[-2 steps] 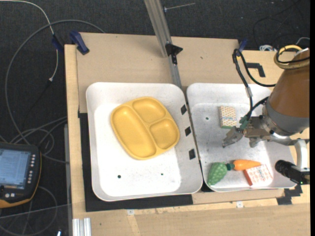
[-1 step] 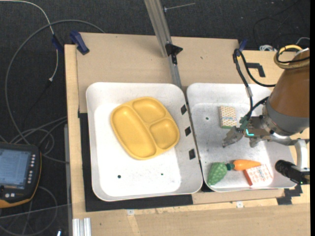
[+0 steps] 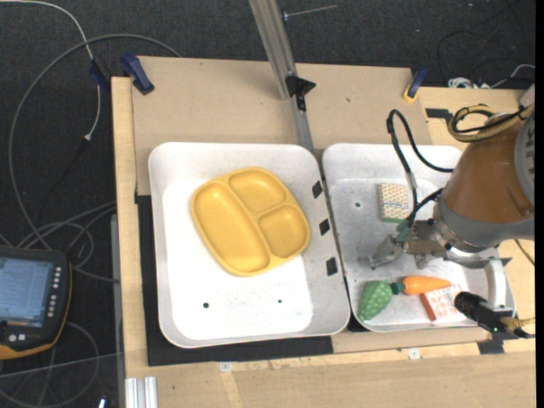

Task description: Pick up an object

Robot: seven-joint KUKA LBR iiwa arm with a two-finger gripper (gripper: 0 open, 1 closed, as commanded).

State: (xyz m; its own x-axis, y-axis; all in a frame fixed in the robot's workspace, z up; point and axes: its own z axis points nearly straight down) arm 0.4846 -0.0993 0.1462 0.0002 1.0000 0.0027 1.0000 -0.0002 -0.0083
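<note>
My gripper (image 3: 391, 246) hangs over the middle of the right bin (image 3: 348, 177), open, with nothing between its fingers. Just below it an orange carrot with a green top (image 3: 418, 286) lies on the bin floor. A green leafy toy (image 3: 374, 300) rests at the bin's front left corner. Up beyond the gripper lies a small speckled cream box (image 3: 393, 201). A red and white packet (image 3: 442, 303) lies at the front right, next to the carrot. The gripper touches none of them.
A yellow divided plate (image 3: 248, 219) lies in the left bin (image 3: 170, 228). A black cable (image 3: 404, 147) loops over the right bin's far side. The arm's orange band (image 3: 489, 177) covers that bin's right part. A metal pole (image 3: 276, 32) rises behind the bins.
</note>
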